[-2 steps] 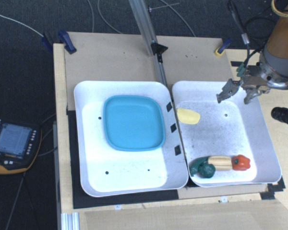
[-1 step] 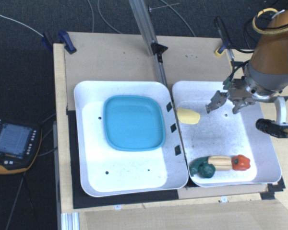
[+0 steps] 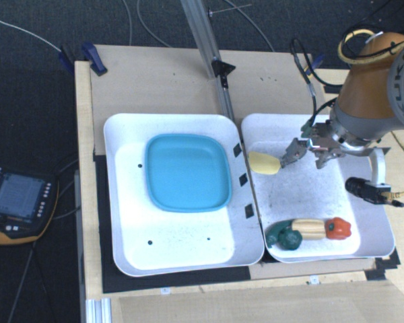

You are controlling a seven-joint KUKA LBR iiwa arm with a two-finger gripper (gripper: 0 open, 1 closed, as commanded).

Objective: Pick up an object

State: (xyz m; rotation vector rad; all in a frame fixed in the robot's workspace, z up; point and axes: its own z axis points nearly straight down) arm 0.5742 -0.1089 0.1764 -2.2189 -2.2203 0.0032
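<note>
The gripper [image 3: 303,149] hangs with fingers apart just beside the small yellow piece [image 3: 263,163], which looks light, smooth and slippery, best pinched across its narrow middle.

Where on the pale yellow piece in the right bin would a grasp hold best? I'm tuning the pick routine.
Take the pale yellow piece across its short width, coming straight down from above. It lies flat and long, left to right, close to the right bin's left wall, so a sideways approach looks blocked there. The gripper is already near its right end, which probably suits a short move.
</note>
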